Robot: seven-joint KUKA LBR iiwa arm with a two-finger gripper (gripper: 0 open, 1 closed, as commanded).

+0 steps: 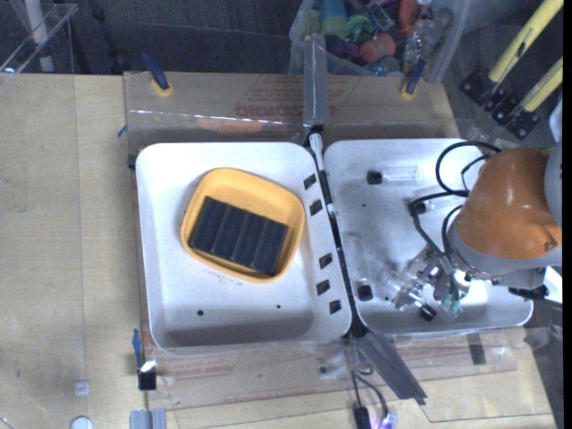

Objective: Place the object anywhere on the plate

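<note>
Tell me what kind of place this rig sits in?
Likely a robotics lab bench: two white bins taped to a wooden table, a yellow plate as target, and a clear tub of toys behind.

Robot lab: plywood bench (pixel 63 239), taped white bins (pixel 161 239), clear tub of toys (pixel 375 16).

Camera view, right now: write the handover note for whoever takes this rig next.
Gripper: low in the right bin, near its front edge; too blurred to judge its grip or whether it holds anything.
Plate: yellow, in the left bin, already bearing a dark ribbed slab.
Right bin: a clear, hard-to-read item lies near the back wall, apart from the gripper.
Done: nothing new on the plate that can be confirmed.
Left: secure the object, carry it over the divider, set it on the plate.
</note>
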